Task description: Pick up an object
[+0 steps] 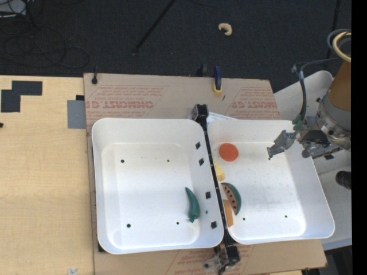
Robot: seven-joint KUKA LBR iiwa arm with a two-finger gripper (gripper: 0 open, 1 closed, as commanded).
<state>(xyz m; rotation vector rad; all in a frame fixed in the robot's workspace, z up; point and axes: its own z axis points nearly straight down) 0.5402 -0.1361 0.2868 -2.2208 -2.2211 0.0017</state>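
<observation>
Hovering over the right bin [309, 182], the gripper [289, 144] has its fingers spread and holding nothing. An orange disc [229, 152] lies in that bin, left of the gripper.

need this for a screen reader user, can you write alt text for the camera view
A grey robot arm reaches in from the right, its gripper above the right white bin, holding nothing. That bin holds an orange disc and a melon-slice toy by the divider; the left white bin holds a teal curved object.
</observation>
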